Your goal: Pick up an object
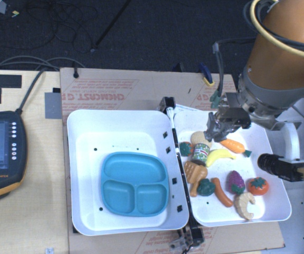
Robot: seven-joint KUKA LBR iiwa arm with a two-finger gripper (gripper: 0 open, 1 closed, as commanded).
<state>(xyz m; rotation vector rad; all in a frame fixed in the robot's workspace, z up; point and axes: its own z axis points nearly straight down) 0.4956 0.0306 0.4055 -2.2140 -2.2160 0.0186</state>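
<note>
The likeliest target looks to be the toy carrot (232,145), lying in the right bin (279,208) toward its far edge, its green tip pointing at the bin's right wall. It is probably hollow plastic: light, stiff, smooth enough to slip, so a pinch across its thick middle would serve better than one near the tapered end. Touching it on the near side lies a yellow banana (220,155), and just left of that a small printed can (200,152) and a pale egg-like piece (198,138).

Nearer the bin's front edge sit a purple eggplant (235,182), a red tomato (258,186), a sausage (222,192), a green broccoli piece (206,187), a brown bread-like toy (195,172) and a mushroom (245,205) by the front right corner. The crowding could make a clean grab awkward.

The gripper (225,124) hangs just above the carrot's far side; I cannot tell how its jaws stand, nor see anything between them.

The left bin (88,123) holds a blue divided tray (135,183). A tablet (1,152) rests at the table's left edge.
</note>
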